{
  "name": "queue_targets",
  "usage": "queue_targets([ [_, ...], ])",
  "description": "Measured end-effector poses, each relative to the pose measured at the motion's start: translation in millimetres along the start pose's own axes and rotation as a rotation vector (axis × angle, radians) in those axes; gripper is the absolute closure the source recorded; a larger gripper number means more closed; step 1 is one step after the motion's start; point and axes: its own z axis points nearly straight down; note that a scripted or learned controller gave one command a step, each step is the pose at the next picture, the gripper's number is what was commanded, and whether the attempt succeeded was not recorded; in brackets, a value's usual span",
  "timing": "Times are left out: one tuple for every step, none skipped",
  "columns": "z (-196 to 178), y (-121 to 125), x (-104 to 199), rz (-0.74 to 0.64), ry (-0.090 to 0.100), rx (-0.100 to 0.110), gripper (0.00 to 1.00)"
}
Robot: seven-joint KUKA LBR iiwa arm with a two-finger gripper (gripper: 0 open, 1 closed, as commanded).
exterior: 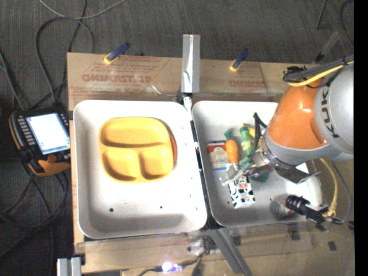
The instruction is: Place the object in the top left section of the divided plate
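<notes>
The gripper (240, 174) is hanging low over the middle of the right bin (299, 111), and from here I cannot tell whether its jaws are standing wide or narrow, since the wrist is covering them. Just around it a small heap of things is lying: an orange carrot (231, 150) is sitting just beyond it, a green bottle (246, 135) is lying beside the carrot, a red and white carton (218, 156) is resting to the carrot's left, and a white card with black spots (242, 193) is lying on the near side, close to the gripper. Any of these could be the thing to be moved; all of them are lying in the right bin. The grey arm (299, 128) with its orange band is reaching in from the right. Well apart, in the left bin (92, 211), the yellow divided plate (138, 147) is sitting flat, one wide section on its far side and two smaller ones nearer me.
</notes>
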Motion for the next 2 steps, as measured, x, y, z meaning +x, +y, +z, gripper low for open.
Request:
queue_targets([
  [-18.2, 66.7, 37.0, -0.217, -0.003, -0.001, 1.00],
  [-65.5, 85.9, 80.4, -0.328, -0.003, -0.001, 1.00],
])
